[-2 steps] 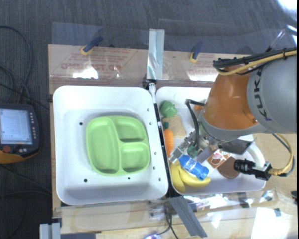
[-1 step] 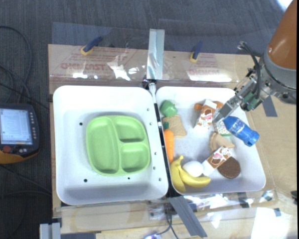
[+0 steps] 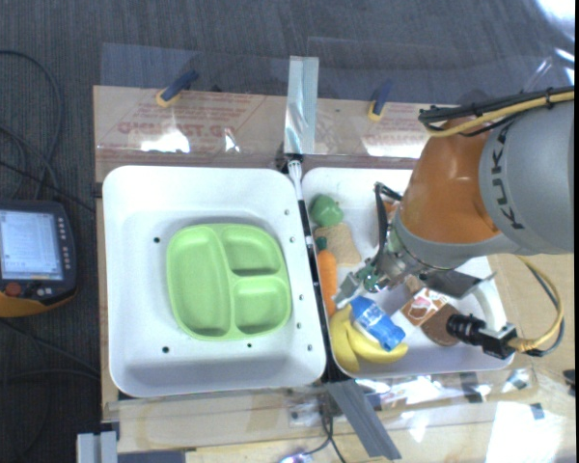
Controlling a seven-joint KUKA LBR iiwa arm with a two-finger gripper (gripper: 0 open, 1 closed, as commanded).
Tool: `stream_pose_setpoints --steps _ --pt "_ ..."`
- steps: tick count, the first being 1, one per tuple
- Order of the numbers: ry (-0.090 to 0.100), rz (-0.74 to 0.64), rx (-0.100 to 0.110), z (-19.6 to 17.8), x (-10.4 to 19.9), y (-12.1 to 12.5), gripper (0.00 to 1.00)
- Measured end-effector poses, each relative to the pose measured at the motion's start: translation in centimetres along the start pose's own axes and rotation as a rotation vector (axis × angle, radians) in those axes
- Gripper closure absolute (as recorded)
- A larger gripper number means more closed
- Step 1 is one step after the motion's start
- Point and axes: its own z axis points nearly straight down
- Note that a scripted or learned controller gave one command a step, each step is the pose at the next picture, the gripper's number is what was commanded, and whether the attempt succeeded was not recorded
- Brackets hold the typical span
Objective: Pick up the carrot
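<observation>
The carrot (image 3: 326, 272) is a slim orange stick lying lengthwise along the left wall of the right bin (image 3: 482, 355). My gripper (image 3: 363, 282) hangs low over that bin, just to the right of the carrot's near end and close above the items there. The arm's grey body and orange band hide the bin's middle and back right. Nothing shows as held.
A green round vegetable (image 3: 323, 210) lies behind the carrot. A yellow banana (image 3: 350, 351), a blue packet (image 3: 378, 324) and a brown-and-white packet (image 3: 423, 309) crowd the front of the right bin. The left bin (image 3: 135, 355) holds a green divided plate (image 3: 227, 280).
</observation>
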Motion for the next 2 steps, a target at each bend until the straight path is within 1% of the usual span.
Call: stream_pose_setpoints --steps 1,2 --pt "-0.012 -0.010 -0.019 -16.6 -5.3 -2.0 1.00" --pt "-0.002 0.261 -0.004 -3.2 -3.9 2.3 1.00"
